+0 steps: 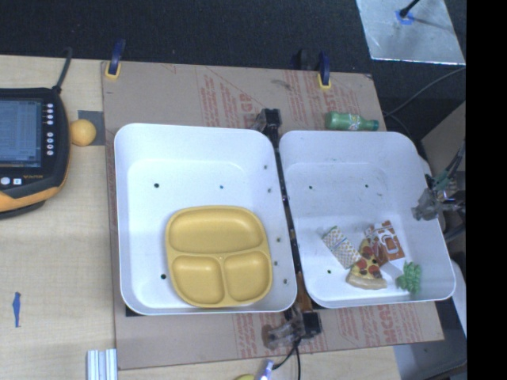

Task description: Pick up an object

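Two white bins sit side by side on brown cardboard on the tabletop [47, 291].

Left bin [142, 157]: holds a yellow tray [219, 254] with three compartments, one wide one at the far side and two smaller ones nearer the camera. The tray lies flat in the near half of the bin, slightly towards the inner wall.

Right bin [348, 165]: a small cluster of things in the near right corner. A pizza slice [367, 274] lies flat, its point towards the left. Touching it on the far side is a printed packet [383, 241], orange and white. Just left of these, a grey patterned wrapper [341, 248] lies at a slant. A green toy [410, 277] sits against the right wall, just beside the pizza slice. The far half of this bin is bare white.

Claw [432, 204]: a small grey part at the right rim of the right bin, near the edge of the view. Too small and blurred to tell how its fingers stand; nothing is seen between them. It is apart from the cluster, which lies nearer the camera.

Outside the bins: a green bottle [351, 121] lies on its side on the cardboard behind the right bin. A yellow ball [82, 131] sits left of the left bin, beside a handheld pendant [28, 153] with a screen and an orange edge. Blue clamps [116, 58] grip the far edge of the cardboard.
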{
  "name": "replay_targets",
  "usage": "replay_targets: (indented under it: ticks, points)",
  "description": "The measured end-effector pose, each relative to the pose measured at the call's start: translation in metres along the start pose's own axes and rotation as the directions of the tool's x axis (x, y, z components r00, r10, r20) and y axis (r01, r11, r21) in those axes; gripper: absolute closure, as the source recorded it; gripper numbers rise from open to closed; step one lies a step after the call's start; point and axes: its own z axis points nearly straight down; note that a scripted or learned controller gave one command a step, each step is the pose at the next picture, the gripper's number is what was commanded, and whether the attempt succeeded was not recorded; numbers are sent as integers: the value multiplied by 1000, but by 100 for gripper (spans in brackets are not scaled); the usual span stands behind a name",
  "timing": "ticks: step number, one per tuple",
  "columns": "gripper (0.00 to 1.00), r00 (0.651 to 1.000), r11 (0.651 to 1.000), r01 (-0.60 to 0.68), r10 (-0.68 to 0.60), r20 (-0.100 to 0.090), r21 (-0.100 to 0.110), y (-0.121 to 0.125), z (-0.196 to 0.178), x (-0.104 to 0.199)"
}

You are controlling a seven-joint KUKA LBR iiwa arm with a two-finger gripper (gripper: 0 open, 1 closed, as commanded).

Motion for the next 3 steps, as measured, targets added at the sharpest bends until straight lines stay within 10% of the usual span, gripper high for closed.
replay_targets:
  ticks: [3]
  points:
    - [100, 1000, 1000, -4, 4, -3, -3, -1, -31, 40]
